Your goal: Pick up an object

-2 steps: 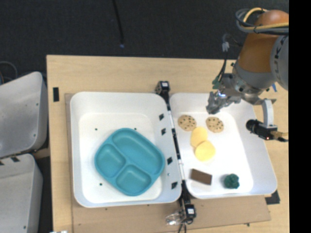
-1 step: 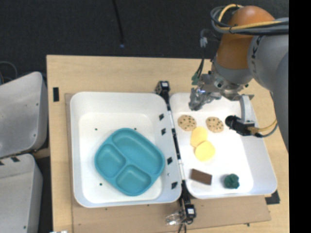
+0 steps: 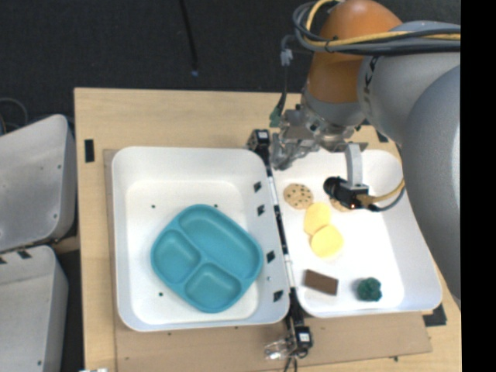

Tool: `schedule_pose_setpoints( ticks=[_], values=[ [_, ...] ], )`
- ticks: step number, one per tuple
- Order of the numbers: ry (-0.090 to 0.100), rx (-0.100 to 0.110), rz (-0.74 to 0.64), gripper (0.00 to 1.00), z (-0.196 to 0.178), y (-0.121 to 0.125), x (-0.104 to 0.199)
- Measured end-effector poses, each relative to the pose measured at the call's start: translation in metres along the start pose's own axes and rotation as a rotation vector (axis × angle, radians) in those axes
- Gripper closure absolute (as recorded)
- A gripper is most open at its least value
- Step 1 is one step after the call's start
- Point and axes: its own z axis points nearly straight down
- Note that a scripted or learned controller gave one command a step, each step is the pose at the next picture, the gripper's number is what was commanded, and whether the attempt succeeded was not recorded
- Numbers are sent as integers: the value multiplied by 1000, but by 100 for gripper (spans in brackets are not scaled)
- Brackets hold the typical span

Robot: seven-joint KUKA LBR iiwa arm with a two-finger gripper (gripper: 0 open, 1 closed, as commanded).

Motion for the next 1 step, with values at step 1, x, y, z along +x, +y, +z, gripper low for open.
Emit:
schedule_pose_setpoints(
  ticks=[1],
  values=[
    [-2, 0, 3, 100, 3, 7, 42]
  ],
)
